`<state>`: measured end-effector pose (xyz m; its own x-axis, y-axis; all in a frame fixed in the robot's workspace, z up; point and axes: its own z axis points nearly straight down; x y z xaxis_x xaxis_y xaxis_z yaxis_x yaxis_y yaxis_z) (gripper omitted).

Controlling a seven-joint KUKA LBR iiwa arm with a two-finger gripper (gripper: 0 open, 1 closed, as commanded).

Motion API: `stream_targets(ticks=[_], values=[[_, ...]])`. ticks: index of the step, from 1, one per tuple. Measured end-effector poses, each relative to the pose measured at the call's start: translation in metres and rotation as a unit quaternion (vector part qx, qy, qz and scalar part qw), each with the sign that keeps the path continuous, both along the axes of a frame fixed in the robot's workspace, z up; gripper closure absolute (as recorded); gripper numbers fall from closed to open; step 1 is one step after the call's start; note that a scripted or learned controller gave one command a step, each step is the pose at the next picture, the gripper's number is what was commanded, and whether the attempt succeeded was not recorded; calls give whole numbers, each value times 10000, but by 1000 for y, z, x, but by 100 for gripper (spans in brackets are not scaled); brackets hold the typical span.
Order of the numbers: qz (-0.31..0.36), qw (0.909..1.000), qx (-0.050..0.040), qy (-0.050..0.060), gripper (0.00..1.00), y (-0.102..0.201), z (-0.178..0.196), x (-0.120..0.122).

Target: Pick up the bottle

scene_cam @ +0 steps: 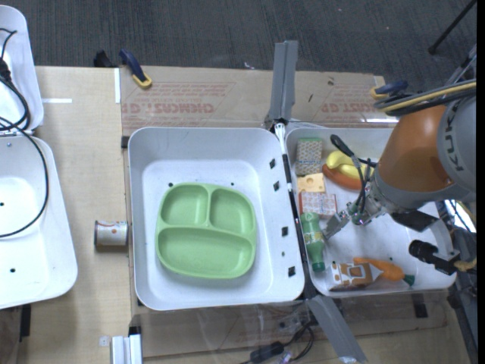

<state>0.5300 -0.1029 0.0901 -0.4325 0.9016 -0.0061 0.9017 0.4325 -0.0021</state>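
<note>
The green bottle (311, 239) lying along the right bin's (394, 285) left wall looks light, slick, best pinched mid-body; the gripper (336, 224) beside it hides its finger state.

A green divided tray (206, 231) lies flat in the left white bin (144, 226), near its centre. In the right white bin (424, 283), a patterned sponge (308, 156) sits at 11 o'clock, an orange card (310, 183) and a printed packet (317, 203) just below it. A yellow banana-like toy (339, 161) lies at 12 o'clock, an orange carrot-like toy (383, 269) at 6. A small can (111, 234) rests on the bench at the left bin's 9 o'clock.
</note>
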Motion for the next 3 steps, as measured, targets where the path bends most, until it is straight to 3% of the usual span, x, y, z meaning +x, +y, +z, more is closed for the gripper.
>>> stream_targets(ticks=[1,2,3], values=[[-1496,9887,28,26,0,-11,-2,71],[-597,9982,25,18,0,-3,72,77],[960,9954,38,28,0,-18,-2,17]])
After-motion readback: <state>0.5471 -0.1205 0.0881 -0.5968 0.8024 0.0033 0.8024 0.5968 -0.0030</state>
